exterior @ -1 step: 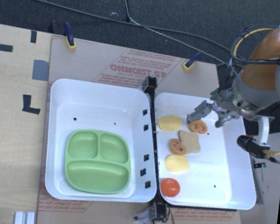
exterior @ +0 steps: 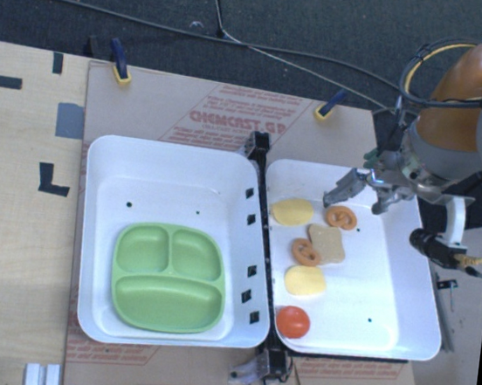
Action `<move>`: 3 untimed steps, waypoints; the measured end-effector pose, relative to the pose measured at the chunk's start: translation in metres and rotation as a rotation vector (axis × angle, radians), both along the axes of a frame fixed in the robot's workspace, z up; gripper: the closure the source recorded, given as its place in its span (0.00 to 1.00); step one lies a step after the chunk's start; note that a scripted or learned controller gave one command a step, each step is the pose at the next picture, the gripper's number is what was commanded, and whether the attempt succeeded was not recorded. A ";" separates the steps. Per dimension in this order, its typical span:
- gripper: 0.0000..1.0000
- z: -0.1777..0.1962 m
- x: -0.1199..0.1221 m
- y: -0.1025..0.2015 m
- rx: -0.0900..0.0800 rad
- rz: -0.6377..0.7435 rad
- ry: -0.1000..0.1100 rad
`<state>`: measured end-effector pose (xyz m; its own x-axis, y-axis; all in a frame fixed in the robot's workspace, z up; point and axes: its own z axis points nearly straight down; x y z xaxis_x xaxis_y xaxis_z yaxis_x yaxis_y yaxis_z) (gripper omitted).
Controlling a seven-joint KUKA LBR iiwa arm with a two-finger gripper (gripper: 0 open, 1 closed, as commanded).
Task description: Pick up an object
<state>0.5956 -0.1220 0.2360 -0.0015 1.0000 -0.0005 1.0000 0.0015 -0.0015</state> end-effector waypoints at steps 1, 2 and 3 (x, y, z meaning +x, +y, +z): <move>0.00 -0.057 -0.010 -0.003 0.000 -0.001 0.005; 0.00 -0.104 -0.005 0.003 0.000 0.000 0.003; 0.00 -0.151 -0.004 0.002 -0.004 0.000 -0.004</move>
